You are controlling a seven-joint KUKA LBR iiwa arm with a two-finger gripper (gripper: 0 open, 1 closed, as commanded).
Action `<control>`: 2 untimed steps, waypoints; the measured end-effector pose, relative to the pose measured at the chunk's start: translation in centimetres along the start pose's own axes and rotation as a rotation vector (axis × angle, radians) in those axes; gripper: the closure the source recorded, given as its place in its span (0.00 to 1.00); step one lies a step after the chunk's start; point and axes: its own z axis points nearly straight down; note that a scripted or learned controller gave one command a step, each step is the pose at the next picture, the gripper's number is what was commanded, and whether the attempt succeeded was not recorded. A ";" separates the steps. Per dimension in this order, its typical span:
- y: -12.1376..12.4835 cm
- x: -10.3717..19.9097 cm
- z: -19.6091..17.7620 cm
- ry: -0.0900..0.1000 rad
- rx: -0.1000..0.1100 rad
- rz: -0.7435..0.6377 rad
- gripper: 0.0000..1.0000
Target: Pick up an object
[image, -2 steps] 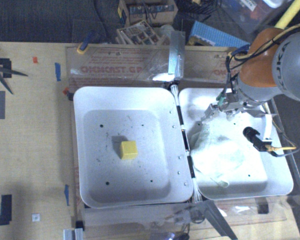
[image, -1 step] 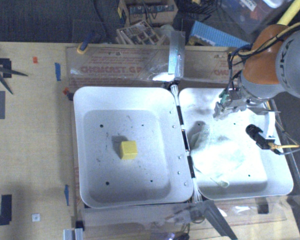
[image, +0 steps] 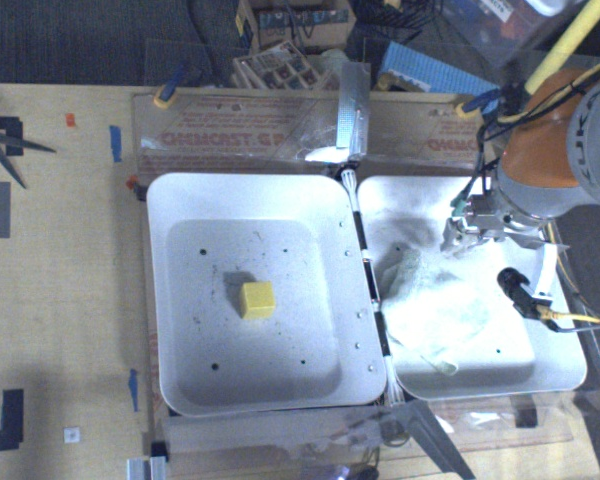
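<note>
Yellow cube (image: 258, 299) sits alone near the middle of the left bin (image: 180, 218), well apart from the gripper (image: 461, 236), which is across the rims where the two bins meet and off to the view's right. In the camera view the gripper hangs low over the upper part of the right bin (image: 555, 363), under the grey arm with its orange band (image: 540, 158). At this slant and blur I cannot tell whether it is open or closed, and nothing can be made out held in it. The thing nearest it is a pale grey-green crumpled lump (image: 405, 266), near the gripper, below it and toward the view's left, close to the bin's left wall. A whitish glare patch covers the bin floor below the gripper, and a small pale scrap (image: 446, 366) lies farther down; what either is I cannot say. My reading is that the task is at the approach or descent stage, with no object lifted yet. If the lump is the target, the next move calls for a short shift toward it, lowering until it lies within the grasp, closing, and raising. If the cube is the target, it calls for a long crossing to the other bin first. The soft, irregular lump may slip or be only partly caught.
</note>
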 end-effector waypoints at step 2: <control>-3.1 1.3 -6.6 -0.002 -0.004 -0.026 1.00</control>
